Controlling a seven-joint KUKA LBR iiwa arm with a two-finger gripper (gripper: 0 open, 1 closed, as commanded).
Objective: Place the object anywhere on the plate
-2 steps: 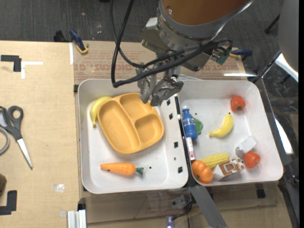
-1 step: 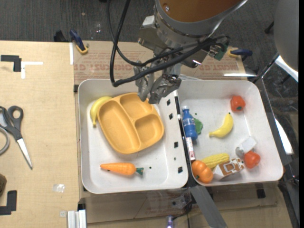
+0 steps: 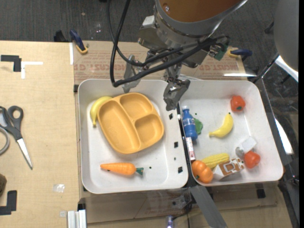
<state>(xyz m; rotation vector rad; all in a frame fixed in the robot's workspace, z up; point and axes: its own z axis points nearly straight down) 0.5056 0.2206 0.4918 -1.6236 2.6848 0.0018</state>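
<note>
The gripper (image 3: pixel 171 95) hangs over the wall between the two bins; I cannot tell whether it is closed or holding anything. Which object is meant is unclear; nearest, just right of the wall, lies the blue bottle (image 3: pixel 188 124), likely light, hard, slick plastic, best pinched across its round body. The plate (image 3: pixel 129 122), in the left bin, is smooth orange-yellow plastic with three shallow compartments, a yellow banana (image 3: pixel 98 107) against its far-left rim.
</note>
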